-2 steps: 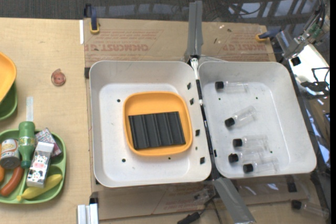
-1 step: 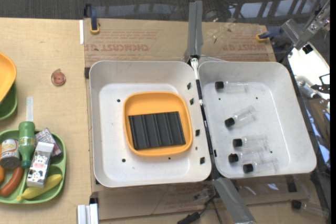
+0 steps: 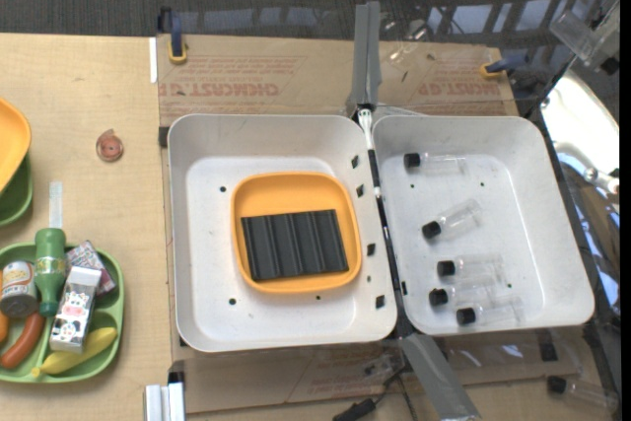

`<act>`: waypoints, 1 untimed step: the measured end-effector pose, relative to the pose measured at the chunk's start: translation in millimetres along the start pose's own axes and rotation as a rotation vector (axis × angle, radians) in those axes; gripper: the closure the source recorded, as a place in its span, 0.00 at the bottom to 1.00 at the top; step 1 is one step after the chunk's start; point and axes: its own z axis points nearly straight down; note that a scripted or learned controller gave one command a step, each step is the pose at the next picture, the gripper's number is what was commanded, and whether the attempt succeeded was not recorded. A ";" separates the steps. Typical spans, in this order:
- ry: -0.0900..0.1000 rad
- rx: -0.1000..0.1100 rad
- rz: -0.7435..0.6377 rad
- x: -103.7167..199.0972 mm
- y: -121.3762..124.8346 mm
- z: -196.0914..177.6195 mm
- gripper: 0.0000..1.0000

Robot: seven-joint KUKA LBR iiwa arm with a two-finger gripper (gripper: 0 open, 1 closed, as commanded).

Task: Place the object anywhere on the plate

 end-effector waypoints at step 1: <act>0.000 -0.002 -0.362 1.9 -1.6 -22.6 1.00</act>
